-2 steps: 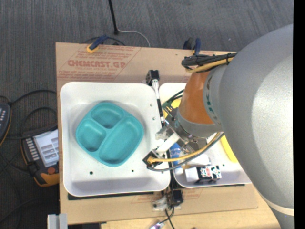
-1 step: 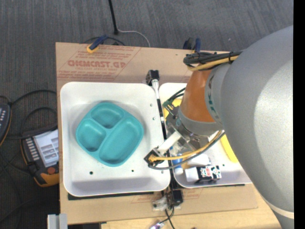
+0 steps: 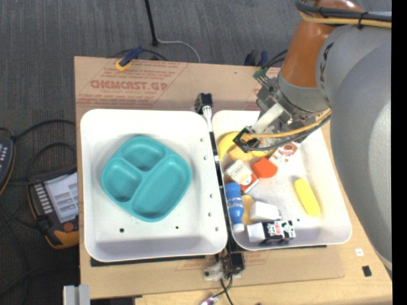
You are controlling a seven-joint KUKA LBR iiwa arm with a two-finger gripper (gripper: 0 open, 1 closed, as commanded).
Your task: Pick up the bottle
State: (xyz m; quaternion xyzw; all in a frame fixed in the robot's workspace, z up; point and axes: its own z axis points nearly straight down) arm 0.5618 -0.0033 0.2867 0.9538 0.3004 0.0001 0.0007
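Red print on the cardboard sheet (image 3: pixel 95 100) under the bins reads roughly "CHEMCAST GP"; the smaller lines below it are too fine to read. A handheld device (image 3: pixel 56 202) on the floor to the left carries a white label, and its text is too small to read. The bottle (image 3: pixel 234 203) is blue and white, and any wording on it is also too small to make out. It lies on its side in the right bin (image 3: pixel 337 224), close along the left wall and toward the front edge. It is hemmed in by a small orange and white box (image 3: pixel 240 172) behind it and a white block (image 3: pixel 264 211) just to its right. A black and white item (image 3: pixel 280 230) sits at the front wall, an orange-red piece (image 3: pixel 264 168) near the middle, and a yellow oblong thing (image 3: pixel 306 197) further right. The claw (image 3: pixel 280 129) hangs over the back of this bin, above a yellow item (image 3: pixel 226 146) and apart from the bottle. Whether the claw is wide or narrow cannot be told, and nothing is seen held in it. The left bin (image 3: pixel 92 234) holds a teal divided plate (image 3: pixel 146 178) with bare white floor all around it. In the right bin the open floor is along the right wall and the back right corner. The bench stands on dark grey carpet (image 3: pixel 51 30), with cables trailing at the left and a black pole (image 3: pixel 147 11) at the top. A blue and yellow clamp (image 3: pixel 127 59) grips the cardboard's back edge.
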